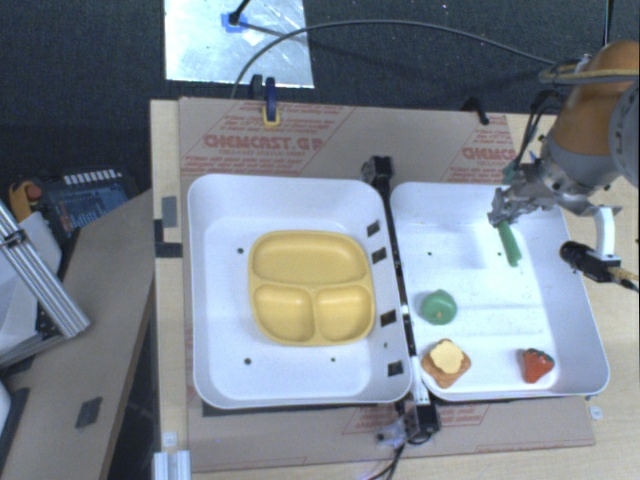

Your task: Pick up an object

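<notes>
Hovering over the far part of the right-hand shallow white bin, the two-finger gripper has a slim green stick-shaped object hanging just below its fingers, long axis running near-to-far (whether they actually clamp it, I cannot tell). Nearer lie a round green piece, a tan lump and a red strawberry-like toy.

Right bin: open floor at centre, clutter along the near edge

I see the tool over the right bin's far side, with a green stick-shaped item directly beneath it. The middle and far-left floor is bare. Along the near wall, a green round object, a yellow-and-tan item and a red strawberry-like item sit apart, with gaps between. A yellow divided tray fills the left bin's centre.
</notes>
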{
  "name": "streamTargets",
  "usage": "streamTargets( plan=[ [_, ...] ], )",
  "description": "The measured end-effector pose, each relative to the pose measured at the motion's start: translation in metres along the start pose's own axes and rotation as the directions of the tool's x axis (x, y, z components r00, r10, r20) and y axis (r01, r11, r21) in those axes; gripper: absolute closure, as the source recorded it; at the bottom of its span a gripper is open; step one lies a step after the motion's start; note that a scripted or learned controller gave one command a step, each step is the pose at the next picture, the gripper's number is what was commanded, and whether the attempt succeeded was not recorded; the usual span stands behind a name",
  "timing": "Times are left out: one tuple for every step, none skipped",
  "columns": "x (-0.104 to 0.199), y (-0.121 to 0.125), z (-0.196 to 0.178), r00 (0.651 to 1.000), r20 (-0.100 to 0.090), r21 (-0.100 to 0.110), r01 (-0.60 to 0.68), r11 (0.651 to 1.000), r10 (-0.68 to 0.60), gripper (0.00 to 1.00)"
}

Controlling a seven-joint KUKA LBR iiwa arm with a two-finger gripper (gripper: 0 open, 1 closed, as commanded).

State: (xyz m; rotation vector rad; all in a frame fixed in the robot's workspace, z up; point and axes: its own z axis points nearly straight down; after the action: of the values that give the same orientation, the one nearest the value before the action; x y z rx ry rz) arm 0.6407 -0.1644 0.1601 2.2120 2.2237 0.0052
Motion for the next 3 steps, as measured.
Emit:
streamTargets(
  plan=[
    [0.003,0.001,-0.045,1.0,0.0,-0.001,0.001,1.0,-0.001,1.0],
    [0.003,0.003,-0.1,1.0,0.001,-0.002,0.001,1.0,-0.001,1.0],
    [0.063,0.008,-0.089,1.0,-0.002,0.004,0.004,1.0,-0.004,1.0]
  ],
)
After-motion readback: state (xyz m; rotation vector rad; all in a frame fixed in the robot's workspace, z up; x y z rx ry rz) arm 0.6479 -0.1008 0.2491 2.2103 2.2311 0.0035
